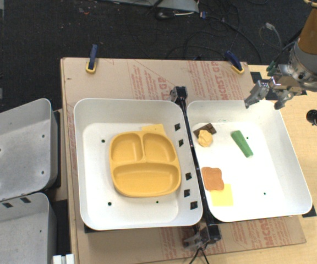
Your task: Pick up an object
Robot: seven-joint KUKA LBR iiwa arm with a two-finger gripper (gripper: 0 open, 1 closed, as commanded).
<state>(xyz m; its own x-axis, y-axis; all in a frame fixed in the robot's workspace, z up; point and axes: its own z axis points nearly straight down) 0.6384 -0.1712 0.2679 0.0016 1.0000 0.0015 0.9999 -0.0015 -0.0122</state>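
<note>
The tool (267,97) hangs above the far right corner of the right bin (290,164), its two fingers spread apart with nothing between them. In that bin lie a green stick (241,143), a small tan lump (205,138) touching a dark brown piece (207,129), and, nearer the front, an orange slab (212,178) overlapping a yellow square (222,195). The left bin (87,147) holds a yellow divided plate (145,164), with what may be a yellow card (154,128) poking out from under its far edge. Both bins sit on the bench (120,76).
</note>
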